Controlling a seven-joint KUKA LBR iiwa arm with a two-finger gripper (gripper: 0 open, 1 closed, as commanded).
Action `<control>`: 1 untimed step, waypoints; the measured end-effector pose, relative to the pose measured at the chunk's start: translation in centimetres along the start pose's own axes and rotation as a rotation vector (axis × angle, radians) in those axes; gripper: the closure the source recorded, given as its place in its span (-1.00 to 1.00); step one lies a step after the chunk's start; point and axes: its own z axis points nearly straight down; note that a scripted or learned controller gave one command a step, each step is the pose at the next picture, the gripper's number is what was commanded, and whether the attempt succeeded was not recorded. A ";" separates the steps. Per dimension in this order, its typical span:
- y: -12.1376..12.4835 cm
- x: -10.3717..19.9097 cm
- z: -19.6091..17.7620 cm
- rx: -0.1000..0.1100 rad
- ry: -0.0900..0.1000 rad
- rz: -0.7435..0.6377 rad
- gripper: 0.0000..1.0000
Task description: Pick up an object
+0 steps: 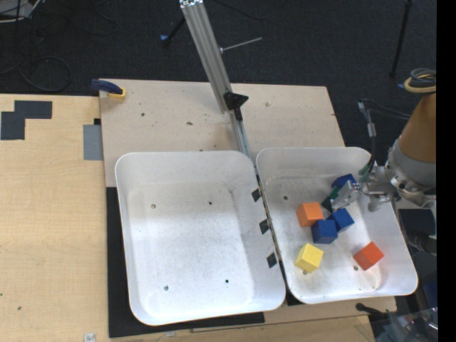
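Observation:
The right bin (pixel 285 164) holds several small blocks: an orange cube (pixel 310 213), two blue cubes (pixel 324 231) (pixel 344 219) touching each other, a yellow cube (pixel 309 257) near the front, and a red-orange cube (pixel 368 256) at the front right. My gripper (pixel 339 197) reaches in from the right and hangs low over the bin, just behind the blue cubes and to the right of the orange one. A blue shape (pixel 343 182) sits at the gripper's tip; I cannot tell whether it is a block or part of the gripper.
The left bin (pixel 142 169) lies beside the right one, with black clips (pixel 264 226) along the shared rim. A slanted aluminium bar (pixel 211 55) rises behind the bins. The arm's wrist (pixel 413 155) hangs over the right bin's far right edge.

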 end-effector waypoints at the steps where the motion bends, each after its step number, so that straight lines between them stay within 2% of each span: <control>1: 0.0 -0.1 0.0 -0.001 0.000 0.002 -1.00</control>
